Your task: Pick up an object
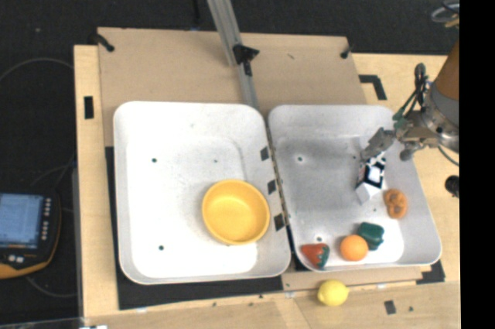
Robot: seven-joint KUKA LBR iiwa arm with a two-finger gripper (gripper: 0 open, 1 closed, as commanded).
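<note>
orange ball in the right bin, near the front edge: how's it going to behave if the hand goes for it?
The orange ball looks round and smooth, so it will probably roll if nudged off-centre. It sits close beside the dark green item and near the red item, which may crowd the hand. It is likely light for its size, like a toy fruit.

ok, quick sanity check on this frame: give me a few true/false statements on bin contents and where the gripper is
1. The yellow bowl sits in the left bin. True.
2. The gripper is over the left bin. False: it is over the right bin.
3. The lemon lies inside the right bin. False: it lies on the bench outside it, by its near edge.
4. The orange lies beside the green object. True.
</note>
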